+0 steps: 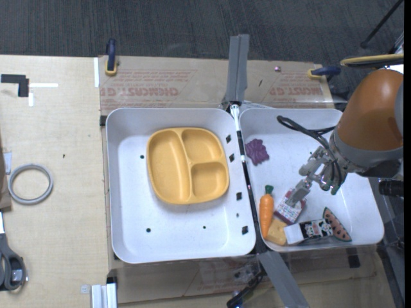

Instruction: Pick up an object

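In the right bin (292, 124) lie a purple grape bunch (257, 151), an orange carrot (266, 212), a yellow cheese wedge (276, 232), a small pink and white packet (288, 213), a black and white item (313, 230) and a watermelon slice (337, 227). My gripper (294, 199) reaches down from the right and its tip sits right at the top of the pink and white packet, beside the carrot. The gripper body hides whether anything is held.
The left bin (173, 239) holds a yellow divided plate (187, 165). A grey metal bar (237, 69) stands behind the divider between the bins. On the wooden bench to the left lie a tape ring (29, 183) and scissors (11, 269).
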Motion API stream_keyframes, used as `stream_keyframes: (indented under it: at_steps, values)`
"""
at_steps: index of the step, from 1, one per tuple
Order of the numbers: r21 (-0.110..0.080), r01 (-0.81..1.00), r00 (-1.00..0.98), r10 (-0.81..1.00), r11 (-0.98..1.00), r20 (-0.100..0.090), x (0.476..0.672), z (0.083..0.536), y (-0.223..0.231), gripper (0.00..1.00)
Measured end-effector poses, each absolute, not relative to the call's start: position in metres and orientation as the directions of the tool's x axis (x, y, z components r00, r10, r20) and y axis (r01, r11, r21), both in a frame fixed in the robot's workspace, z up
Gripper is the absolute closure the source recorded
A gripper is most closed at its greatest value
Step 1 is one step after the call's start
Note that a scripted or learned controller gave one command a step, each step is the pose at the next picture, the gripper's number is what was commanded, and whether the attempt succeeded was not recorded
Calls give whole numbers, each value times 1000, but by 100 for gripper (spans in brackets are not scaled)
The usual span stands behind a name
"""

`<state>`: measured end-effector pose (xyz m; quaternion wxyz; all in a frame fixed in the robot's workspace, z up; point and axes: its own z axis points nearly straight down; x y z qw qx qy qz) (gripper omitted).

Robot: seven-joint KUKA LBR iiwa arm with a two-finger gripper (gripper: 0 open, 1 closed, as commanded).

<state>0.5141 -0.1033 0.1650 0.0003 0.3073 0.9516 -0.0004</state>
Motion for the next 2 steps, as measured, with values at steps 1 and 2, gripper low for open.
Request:
stream_keyframes:
  at_steps: [1, 2]
  values:
    - [-1, 805, -593, 805, 593, 0, 486, 108, -132, 0]
    - [-2, 928, -373, 928, 373, -1, 540, 168, -115, 0]
